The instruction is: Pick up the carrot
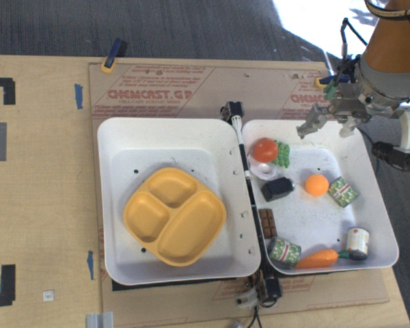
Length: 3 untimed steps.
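Arm poised above the right bin's far edge, carrot not yet approached.

The gripper (328,120) hung over the far rim of the right bin (377,203), its two fingers spread wide with nothing between them. The carrot (317,258) lay flat along the near wall of that bin, between a green-and-white packet (284,251) on its left and a small white canister (357,242) on its right, seemingly touching both, though the view was too coarse there to be sure. The work stood at the reach stage. Judging from this, the next move called for carrying the gripper across the bin, past the orange ball (317,184), then descending with the fingers set across the carrot's narrow width, clear of the wall and both neighbours.
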{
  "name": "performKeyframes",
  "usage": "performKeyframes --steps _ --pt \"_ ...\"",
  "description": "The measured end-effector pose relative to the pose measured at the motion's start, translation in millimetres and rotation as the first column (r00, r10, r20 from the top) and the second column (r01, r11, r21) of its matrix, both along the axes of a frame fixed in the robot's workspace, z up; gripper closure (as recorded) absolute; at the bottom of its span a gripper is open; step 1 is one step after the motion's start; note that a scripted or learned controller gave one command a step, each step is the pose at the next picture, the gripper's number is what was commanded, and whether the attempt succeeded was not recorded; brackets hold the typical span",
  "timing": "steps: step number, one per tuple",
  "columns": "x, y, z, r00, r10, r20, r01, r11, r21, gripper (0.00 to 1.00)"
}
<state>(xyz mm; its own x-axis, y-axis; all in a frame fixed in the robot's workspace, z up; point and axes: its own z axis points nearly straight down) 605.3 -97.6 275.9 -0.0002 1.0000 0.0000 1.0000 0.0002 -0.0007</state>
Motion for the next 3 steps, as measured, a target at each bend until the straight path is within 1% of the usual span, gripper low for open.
performKeyframes --steps 1,2,3 --pt "-24 5 -176 0.985 0.170 0.004 -0.170 0.985 -0.001 0.00" --pt "-98 -60 -191 0.994 0.109 0.000 -0.109 0.994 0.000 0.00" --pt "-97 -58 -180 0.994 0.110 0.004 -0.110 0.994 0.000 1.00"
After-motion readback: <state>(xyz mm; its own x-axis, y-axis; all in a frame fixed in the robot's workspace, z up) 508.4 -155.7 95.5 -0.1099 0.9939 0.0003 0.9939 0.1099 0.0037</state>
